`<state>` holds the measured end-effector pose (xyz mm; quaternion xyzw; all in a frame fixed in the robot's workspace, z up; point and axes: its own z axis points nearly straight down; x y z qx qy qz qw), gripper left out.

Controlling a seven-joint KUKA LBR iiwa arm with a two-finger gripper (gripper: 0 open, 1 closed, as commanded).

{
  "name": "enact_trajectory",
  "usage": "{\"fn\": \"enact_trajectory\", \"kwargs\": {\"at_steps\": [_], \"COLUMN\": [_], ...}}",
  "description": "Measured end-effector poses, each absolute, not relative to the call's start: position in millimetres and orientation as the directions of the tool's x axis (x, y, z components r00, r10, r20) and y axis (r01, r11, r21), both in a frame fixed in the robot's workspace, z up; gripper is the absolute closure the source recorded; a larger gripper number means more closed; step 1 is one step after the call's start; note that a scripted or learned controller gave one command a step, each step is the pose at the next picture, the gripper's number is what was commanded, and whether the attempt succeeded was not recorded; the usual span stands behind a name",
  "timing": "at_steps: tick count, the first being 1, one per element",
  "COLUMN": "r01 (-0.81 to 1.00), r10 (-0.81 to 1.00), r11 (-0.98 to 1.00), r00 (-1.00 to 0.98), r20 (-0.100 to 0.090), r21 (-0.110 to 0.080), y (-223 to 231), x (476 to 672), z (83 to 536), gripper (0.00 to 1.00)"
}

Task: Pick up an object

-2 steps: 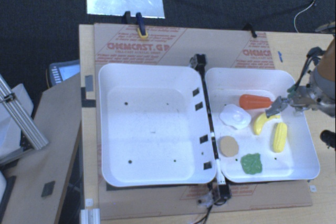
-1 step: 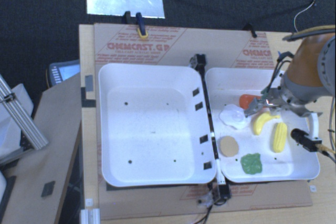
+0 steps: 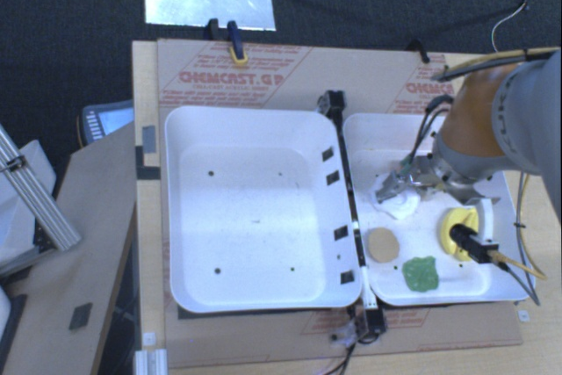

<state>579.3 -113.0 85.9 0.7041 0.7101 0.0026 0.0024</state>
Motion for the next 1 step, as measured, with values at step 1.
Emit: {"fn": "enact_trajectory", "kwargs": {"at_steps": [1], "r01": [1.0], "r10": [1.0], "r11": [0.011], "r00": [-0.011], "r20": [0.002], "r21": [0.018], "y": [-42.2], "x": [554.1], "z": [285.1], "gripper": [0.0]}}
